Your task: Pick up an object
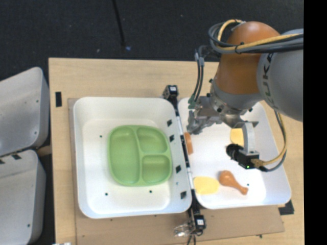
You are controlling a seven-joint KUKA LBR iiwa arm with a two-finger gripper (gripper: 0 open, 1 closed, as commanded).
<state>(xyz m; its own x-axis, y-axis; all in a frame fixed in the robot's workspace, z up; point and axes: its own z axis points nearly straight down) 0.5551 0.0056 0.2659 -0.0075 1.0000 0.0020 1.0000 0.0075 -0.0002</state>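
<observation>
Leftmost, lies flat in the middle of the left bin [92,198]: a green plate [139,154] with three compartments, taken as the landmark for everything else. Rests with that bin on the wooden bench [61,75], which shows as a bare border above and to the left of the green plate.

Next, to the right of the green plate and just across the wall where the bins meet: a small orange piece [188,144], upright against the left wall of the right bin [271,188], level with the green plate's middle.

Hangs directly above that orange piece, to the upper right of the green plate: the gripper [195,125], grey, tip pointing down towards the piece and very near it. Cannot tell how wide the jaws stand, nor whether they touch or grasp the orange piece; the slant hides the gap.

Further right of the green plate and level with its lower edge: a flat yellow piece [206,185], and just beyond it an orange drumstick-shaped toy [234,182], the two close but apart.

Still further right, level with the green plate's upper half: a yellow block [236,136], partly hidden behind a black unit [241,156] on the wrist.

Looms farthest to the upper right of the green plate: the arm [245,60], orange-banded, cables looped over it.
</observation>
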